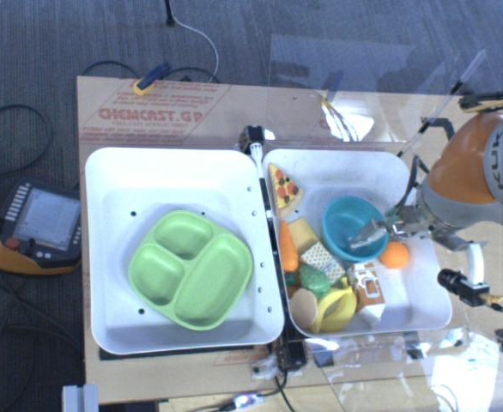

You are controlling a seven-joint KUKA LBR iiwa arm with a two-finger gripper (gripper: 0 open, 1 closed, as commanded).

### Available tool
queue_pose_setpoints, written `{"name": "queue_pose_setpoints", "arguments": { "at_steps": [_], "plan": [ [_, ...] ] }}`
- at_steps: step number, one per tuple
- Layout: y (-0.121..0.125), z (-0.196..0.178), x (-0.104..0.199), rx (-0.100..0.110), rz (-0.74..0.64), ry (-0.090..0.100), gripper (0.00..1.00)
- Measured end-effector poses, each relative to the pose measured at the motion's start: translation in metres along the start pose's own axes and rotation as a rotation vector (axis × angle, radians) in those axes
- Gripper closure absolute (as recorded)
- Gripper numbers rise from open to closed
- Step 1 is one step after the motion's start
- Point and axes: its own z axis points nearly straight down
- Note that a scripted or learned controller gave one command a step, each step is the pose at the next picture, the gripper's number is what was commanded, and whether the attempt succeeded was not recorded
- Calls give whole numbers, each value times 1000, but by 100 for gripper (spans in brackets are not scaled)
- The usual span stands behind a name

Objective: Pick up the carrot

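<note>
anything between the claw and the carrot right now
Yes. The claw sits over the blue bowl, which lies between it and the carrot at the right bin's left wall.

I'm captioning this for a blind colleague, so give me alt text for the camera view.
The arm's gripper hovers over a blue bowl in the right white bin, apart from the carrot at that bin's left wall among toy foods. The left white bin holds a green divided plate.
</note>
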Motion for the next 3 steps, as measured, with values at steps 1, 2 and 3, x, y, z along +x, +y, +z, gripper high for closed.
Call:
{"name": "queue_pose_setpoints", "arguments": {
  "at_steps": [1,2,3],
  "plan": [
    [-40,4,3,-27,105,-3,0],
    [-30,-10,-3,-61,113,-28,100],
    [-35,-5,3,-35,104,-9,0]
  ]
}}
